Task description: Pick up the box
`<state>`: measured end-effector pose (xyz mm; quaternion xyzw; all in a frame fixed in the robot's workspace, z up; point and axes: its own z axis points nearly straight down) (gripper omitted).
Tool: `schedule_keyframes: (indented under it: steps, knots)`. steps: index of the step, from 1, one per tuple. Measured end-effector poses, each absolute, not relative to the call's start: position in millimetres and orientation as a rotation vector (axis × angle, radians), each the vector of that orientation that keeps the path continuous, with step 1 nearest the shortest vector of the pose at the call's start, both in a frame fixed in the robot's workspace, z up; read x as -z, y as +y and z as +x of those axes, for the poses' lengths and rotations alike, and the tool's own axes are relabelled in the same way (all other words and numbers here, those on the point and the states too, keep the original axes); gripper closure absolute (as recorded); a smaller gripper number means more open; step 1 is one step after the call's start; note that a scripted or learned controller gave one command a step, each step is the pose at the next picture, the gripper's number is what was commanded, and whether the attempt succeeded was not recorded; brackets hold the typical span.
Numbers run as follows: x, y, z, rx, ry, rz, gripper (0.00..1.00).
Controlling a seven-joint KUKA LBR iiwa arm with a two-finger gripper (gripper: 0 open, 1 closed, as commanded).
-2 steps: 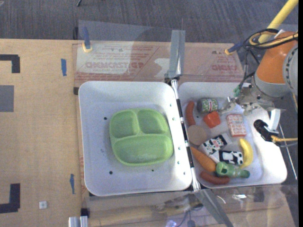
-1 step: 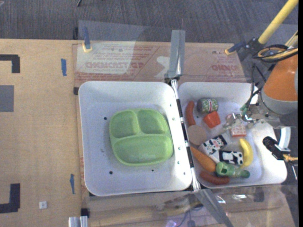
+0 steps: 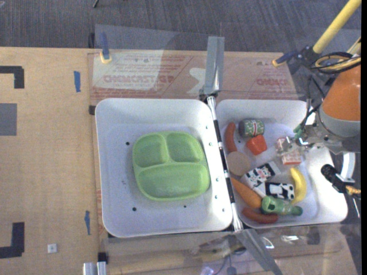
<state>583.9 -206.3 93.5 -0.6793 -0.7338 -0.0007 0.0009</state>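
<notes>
- The grey two-finger gripper, under the arm's orange band, hangs low over the right-hand part of the right white bin. The view is too small to tell whether it is spread or pressed together, and nothing can be seen pinched in it.
- The small red-and-white cardboard box lies on the floor of that bin, near its middle and towards the right. It is just beside the gripper, on its lower-left side in the view. Whether the 2 touch cannot be told.
- Judged from this, the step in hand is the approach or the closing on the box; the lift is not yet done.
- The box seems to lie flat, with its long axis running from upper left to lower right in the view. Its print is too blurred to say which end is the top.
- The next move calls for centring over the box, gripping across the short side and then rising straight up.
- Close neighbours are the red plastic block to the left, the yellow toy banana below, and a black-and-white patterned carton to the lower left.
- Further off, the left white bin holds a green divided plate.
</notes>
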Motion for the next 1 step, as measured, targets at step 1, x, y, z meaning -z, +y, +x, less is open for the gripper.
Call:
schedule_keyframes:
  steps: [1]
  knots:
    - [-175.8,-148.5,647.6,-0.006,-2.055,-2.373,1.00]
